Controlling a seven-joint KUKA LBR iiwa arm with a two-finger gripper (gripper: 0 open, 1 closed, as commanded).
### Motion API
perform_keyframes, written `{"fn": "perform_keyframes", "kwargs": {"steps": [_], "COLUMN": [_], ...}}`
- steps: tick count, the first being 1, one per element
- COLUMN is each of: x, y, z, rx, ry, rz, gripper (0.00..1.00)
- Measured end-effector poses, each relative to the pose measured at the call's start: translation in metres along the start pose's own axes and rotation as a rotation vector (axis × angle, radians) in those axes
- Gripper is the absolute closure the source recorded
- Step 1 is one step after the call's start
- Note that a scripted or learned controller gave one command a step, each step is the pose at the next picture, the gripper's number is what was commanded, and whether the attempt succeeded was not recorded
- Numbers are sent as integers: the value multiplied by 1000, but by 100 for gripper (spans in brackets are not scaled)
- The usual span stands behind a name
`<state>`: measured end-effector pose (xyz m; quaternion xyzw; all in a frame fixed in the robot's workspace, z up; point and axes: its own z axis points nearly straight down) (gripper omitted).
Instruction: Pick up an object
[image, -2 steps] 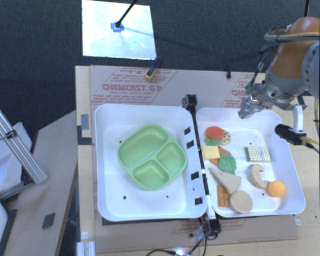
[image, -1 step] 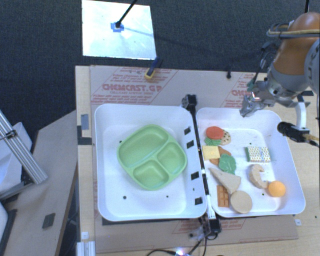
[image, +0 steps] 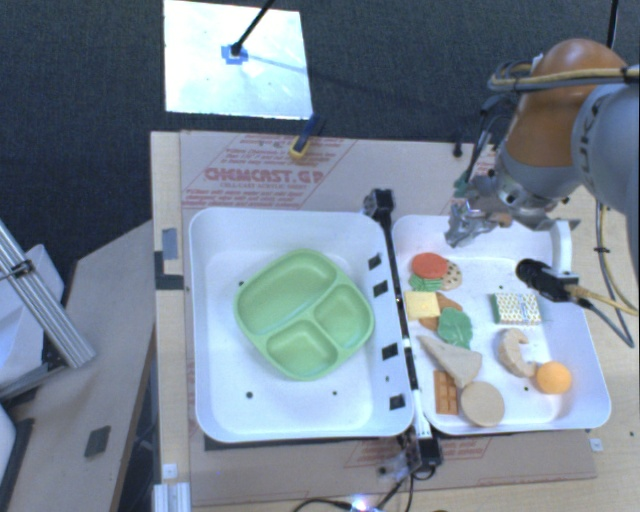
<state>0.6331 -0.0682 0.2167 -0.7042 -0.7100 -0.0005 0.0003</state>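
Above the right bin's far edge, the gripper hangs with nothing between its fingers — their spread unclear — so drop straight onto the red slice just below.

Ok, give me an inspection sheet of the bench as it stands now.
Surface: two white bins side by side on a bench.
Job's things: right bin holds toy food: tomato slice, leaf, orange ball, round cracker.
Clutter: green divided tray in left bin.
Claw: above right bin's far edge, nothing held.
Cables: yellow hose over the arm.
Surroundings: dark carpet, pale square sheet.
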Motion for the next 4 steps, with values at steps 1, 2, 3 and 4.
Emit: {"fn": "perform_keyframes", "kwargs": {"steps": [1,2,3,4], "x": [49,100,116,124], "y": [-20,-26,-18,-21], "z": [-7,2,-1,-12], "rx": [0,-1,-2,-1], "ry": [-1,0,0,0], "rz": [2,0,2,2], "gripper": [100,100,100,100]}}
